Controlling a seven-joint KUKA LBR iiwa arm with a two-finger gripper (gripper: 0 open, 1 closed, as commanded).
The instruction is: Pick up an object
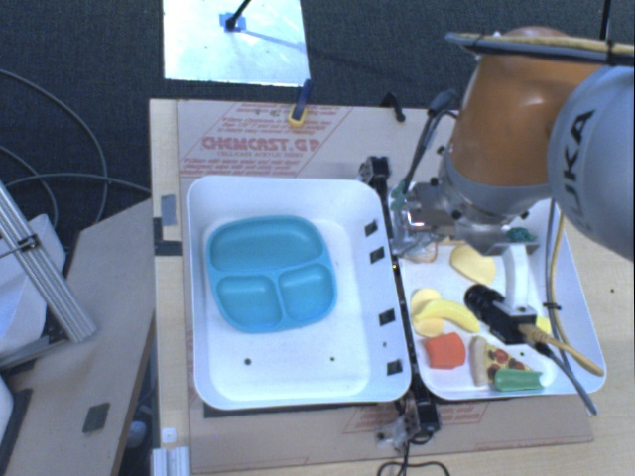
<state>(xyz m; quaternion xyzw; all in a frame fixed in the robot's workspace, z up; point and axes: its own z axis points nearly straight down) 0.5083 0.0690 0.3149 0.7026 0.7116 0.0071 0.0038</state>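
Just one fixed cam here, mounted above the bench (268, 132) and looking down at a slant on both white bins: left bin (288, 198) near frame center, right bin (585, 340) toward the right edge, medium distance.

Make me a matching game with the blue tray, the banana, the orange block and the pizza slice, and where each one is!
Things:
1. blue tray
2. banana
3. orange block
4. pizza slice

Places:
A. right bin, just below the banana
B. left bin, by itself
C. right bin, right beside the orange block
D. right bin, near the divider, above the orange block

Pairs: 1-B, 2-D, 3-A, 4-C
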